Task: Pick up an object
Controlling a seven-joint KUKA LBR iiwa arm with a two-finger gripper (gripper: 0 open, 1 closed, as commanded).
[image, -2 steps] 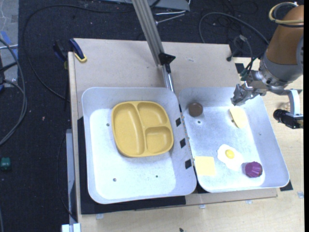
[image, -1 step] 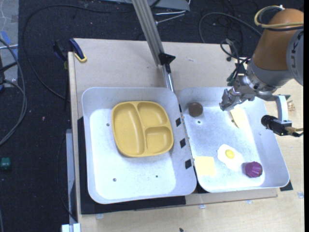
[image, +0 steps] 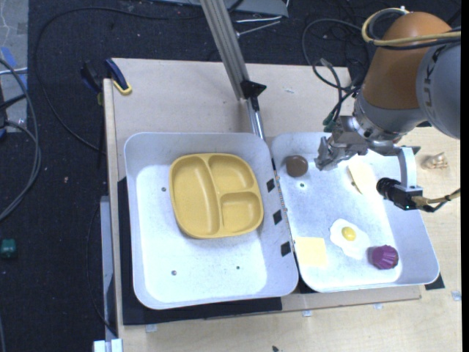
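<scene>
My tool [image: 327, 158] hangs over the back of the right-hand shallow white bin [image: 410, 229]; how wide it stands I cannot tell. The small round brown object [image: 296, 166] lies just beside it, toward the left bin, near the back wall. I judge that my nearest pick, a short sideways shift.

arm [image: 410, 57]: upper links cut off by the right and top edges
gripper [image: 327, 160]: fingers too small and dark, I can't read them
pale yellow slice [image: 361, 176]: upper end hidden under the wrist
</scene>
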